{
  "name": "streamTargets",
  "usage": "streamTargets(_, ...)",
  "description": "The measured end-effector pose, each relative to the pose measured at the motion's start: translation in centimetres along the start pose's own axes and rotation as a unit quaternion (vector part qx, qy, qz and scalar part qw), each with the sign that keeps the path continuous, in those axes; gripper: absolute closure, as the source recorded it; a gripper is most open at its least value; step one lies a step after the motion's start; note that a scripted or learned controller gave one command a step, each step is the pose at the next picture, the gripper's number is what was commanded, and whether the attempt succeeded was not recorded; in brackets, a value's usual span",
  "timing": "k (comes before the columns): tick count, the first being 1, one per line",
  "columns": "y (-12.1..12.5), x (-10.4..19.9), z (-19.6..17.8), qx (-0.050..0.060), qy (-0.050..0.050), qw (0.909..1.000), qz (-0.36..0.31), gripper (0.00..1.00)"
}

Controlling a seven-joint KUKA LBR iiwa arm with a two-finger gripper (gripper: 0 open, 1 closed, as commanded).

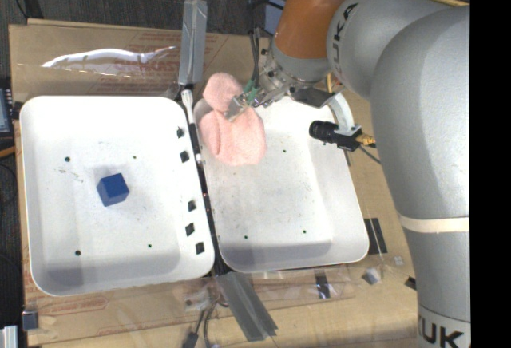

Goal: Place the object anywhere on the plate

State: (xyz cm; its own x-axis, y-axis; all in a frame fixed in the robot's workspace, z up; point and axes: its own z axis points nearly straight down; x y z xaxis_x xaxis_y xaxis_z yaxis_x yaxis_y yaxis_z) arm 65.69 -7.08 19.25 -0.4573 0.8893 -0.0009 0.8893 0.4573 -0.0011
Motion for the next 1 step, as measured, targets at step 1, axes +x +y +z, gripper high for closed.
streamTargets(1, 0.06, 0.03, -3.93, 0.000, 0.001, 1.0000, -0.002, 1.00)
